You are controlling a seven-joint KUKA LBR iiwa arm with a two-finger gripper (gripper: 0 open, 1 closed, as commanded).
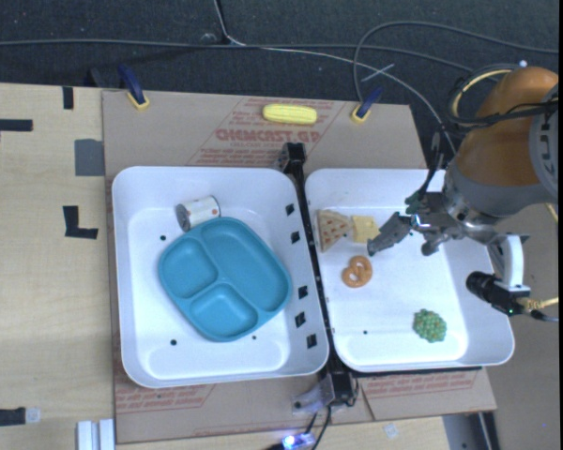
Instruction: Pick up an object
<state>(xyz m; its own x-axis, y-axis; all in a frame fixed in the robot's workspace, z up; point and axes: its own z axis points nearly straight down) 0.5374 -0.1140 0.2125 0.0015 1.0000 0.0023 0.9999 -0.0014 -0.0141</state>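
Meanwhile, on the bench [38, 279], the left bin [131, 345] carries a blue divided plate [223, 277] with a small white cup [198, 212] lying on its side just beyond the plate's far edge, close to the far wall. A yellow toy corn cob [289, 113] lies on the cardboard beyond both bins. In the right bin [488, 345], a tan wedge [332, 229] and a pale yellow block [362, 227] sit touching near the divider, a pretzel [357, 272] lies just in front of them, and a green broccoli-like piece [430, 325] rests well apart toward the near right corner. The jaws [387, 236] hang low beside the yellow block; whether they are spread or closed cannot be told from this angle, and nothing is seen held. A descent here risks clipping both touching pieces or shoving them against the divider wall. The pretzel and the green piece have freer floor around them; the bin's middle lies open for a clean approach.
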